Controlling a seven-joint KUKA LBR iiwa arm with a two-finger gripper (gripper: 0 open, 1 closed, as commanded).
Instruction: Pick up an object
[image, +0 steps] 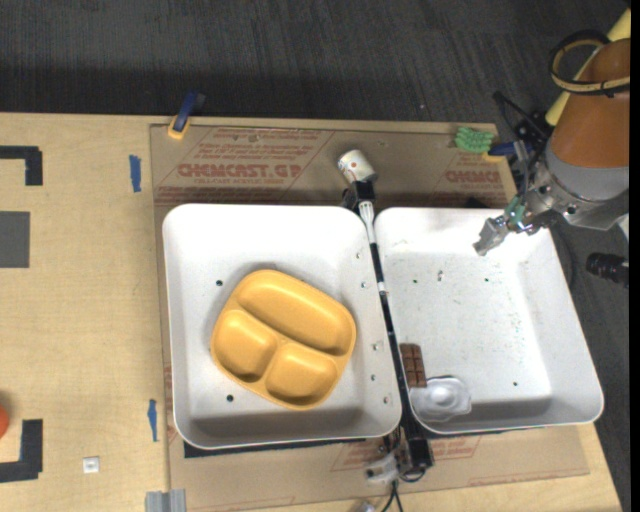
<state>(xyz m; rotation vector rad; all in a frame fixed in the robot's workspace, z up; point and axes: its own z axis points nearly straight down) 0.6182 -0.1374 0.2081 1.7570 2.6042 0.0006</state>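
Note:
A yellow divided plate (283, 337) lies upside-up in the middle of the left bin (190, 240). A small clear plastic cup-like object (440, 396) rests in the near left corner of the right bin (560, 330). A brown rectangular piece (412, 365) sits just beside it, against the divider between the bins. My gripper (493, 236) hangs over the far right part of the right bin, well away from both objects, with nothing visible in it. The grey arm with its orange band (594, 125) comes in from the upper right.
A white round fixture (353, 164) stands behind the bins on the cardboard sheet (250, 160). A blue clamp (183, 117) and a green clamp (472, 140) hold the sheet's far edge. Cables hang near the arm at the right.

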